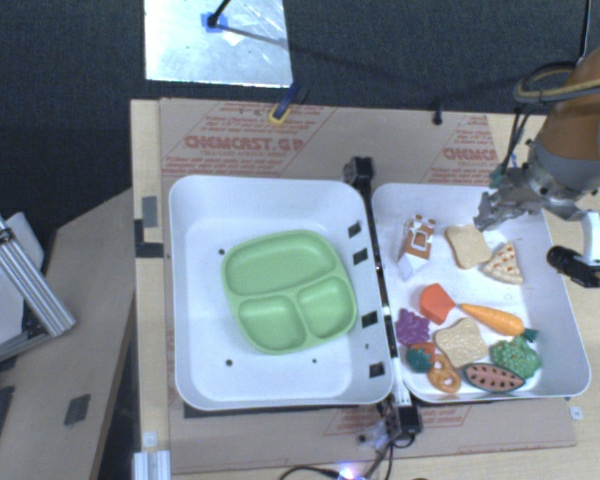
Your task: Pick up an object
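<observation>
Grey gripper (492, 211) hovers over the bread slice (467, 245) in the right bin (570, 353); I can't tell its opening, so I'd centre, then descend straight.
</observation>
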Controlling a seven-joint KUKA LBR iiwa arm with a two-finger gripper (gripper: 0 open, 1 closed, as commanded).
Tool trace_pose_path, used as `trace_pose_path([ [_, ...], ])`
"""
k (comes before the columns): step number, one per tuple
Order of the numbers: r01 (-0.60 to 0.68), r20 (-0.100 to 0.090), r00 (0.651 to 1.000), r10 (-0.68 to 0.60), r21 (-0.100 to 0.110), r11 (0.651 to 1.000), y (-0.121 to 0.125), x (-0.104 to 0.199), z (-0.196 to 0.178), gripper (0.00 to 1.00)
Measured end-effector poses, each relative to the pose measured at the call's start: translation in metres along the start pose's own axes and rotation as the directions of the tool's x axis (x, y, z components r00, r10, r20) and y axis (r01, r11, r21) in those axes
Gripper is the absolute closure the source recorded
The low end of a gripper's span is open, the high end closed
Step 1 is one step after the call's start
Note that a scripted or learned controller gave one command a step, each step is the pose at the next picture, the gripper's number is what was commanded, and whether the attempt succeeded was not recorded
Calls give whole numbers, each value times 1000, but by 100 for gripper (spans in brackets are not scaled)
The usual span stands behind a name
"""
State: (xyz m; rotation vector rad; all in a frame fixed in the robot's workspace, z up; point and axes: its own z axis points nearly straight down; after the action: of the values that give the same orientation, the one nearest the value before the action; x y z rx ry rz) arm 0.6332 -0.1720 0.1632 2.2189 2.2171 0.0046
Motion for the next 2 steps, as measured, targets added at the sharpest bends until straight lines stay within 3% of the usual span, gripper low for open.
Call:
trace_pose_path([
  [1, 5, 1, 1000, -5, -3, 1000, -2, 1, -64, 100],
  [2, 5, 0, 1000, -5, 2, 1000, -1, 1, -62, 100],
])
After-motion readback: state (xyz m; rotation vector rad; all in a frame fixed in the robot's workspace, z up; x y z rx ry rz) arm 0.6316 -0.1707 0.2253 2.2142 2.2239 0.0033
